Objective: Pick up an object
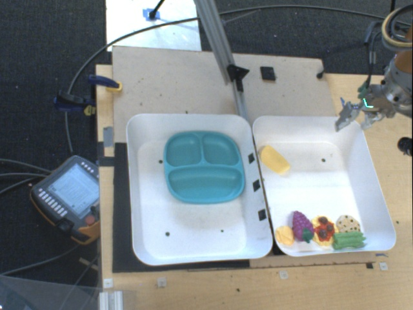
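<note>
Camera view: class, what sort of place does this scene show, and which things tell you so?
Probably a robotics lab test bench: a robot gripper over two white bins, a teach pendant with cables on the floor, and toy food for picking.

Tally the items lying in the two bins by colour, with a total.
Yellow: 2, block and small piece
Purple: 1, grapes
Red-orange: 1, pizza slice
Tan: 1, cookie
Green: 1, beans
Teal: 1, divided plate
Total: 7

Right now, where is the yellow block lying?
The yellow block lies in the right bin, at its upper left near the divider between the bins, well apart from the toy food along the front edge.
</note>
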`<state>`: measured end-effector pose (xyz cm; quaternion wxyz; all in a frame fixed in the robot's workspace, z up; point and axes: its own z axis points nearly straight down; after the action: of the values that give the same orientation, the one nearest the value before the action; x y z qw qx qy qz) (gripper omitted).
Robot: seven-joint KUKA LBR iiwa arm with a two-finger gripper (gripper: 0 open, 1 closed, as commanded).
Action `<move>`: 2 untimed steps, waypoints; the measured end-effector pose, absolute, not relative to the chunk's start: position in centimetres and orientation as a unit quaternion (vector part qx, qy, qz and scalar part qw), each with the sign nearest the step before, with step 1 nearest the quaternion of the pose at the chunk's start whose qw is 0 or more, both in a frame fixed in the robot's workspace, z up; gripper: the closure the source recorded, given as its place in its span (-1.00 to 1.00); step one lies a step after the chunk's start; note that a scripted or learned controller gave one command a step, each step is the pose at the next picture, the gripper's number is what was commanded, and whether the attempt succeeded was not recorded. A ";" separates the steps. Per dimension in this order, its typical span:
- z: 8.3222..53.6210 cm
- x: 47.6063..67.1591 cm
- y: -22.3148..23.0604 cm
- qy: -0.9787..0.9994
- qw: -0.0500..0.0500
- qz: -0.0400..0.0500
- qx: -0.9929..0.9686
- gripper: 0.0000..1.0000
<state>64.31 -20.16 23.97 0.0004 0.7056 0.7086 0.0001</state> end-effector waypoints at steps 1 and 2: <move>24.1 64.3 -20.2 0.709 0.001 0.001 0.706 -1.00; 19.8 64.8 -19.8 0.710 0.000 0.000 0.705 -1.00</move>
<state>64.80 -19.75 19.78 0.0001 0.7046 0.7096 -0.0003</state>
